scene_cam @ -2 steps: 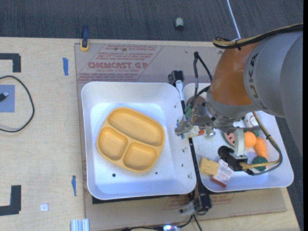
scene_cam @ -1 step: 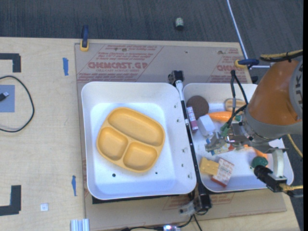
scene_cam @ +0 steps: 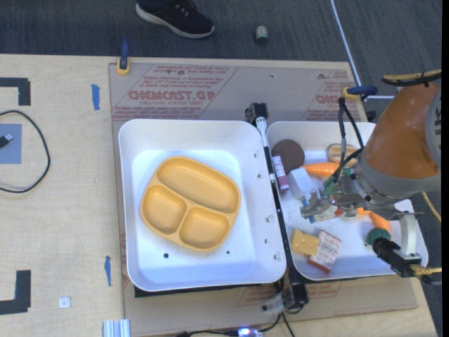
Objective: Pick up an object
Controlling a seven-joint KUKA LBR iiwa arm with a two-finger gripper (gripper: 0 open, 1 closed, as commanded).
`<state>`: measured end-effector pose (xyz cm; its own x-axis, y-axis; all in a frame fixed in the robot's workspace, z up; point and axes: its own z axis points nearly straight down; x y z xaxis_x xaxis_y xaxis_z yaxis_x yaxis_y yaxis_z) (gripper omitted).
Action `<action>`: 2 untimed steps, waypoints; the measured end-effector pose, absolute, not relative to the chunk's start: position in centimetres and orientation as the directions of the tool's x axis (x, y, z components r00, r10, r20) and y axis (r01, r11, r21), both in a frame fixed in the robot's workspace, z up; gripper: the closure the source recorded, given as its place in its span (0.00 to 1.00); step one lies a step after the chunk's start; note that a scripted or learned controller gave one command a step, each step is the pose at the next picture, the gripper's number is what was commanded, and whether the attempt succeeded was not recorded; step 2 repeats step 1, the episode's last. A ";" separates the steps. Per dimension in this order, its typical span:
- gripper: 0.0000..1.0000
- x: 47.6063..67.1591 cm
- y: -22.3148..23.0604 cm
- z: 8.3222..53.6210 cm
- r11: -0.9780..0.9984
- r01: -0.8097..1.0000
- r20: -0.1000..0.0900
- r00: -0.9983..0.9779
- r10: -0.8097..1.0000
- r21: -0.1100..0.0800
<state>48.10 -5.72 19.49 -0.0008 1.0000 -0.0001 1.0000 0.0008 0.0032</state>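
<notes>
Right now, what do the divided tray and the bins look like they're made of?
Divided tray: looks like moulded plastic, yellow-orange, smooth and matte, with rounded compartment walls formed in one piece.
Left bin and right bin: probably thin formed plastic, white, slightly glossy, with rounded corners and a rolled rim. Could be coated metal; the view can't settle it.

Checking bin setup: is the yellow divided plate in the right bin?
No. The yellow divided plate lies in the left bin; the right bin holds the small clutter under the gripper.
</notes>
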 end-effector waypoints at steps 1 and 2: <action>1.00 48.3 -5.7 20.5 0.002 1.000 -0.001 -0.002 1.000 0.008; 1.00 48.3 -5.7 20.5 0.002 1.000 -0.001 -0.002 1.000 0.008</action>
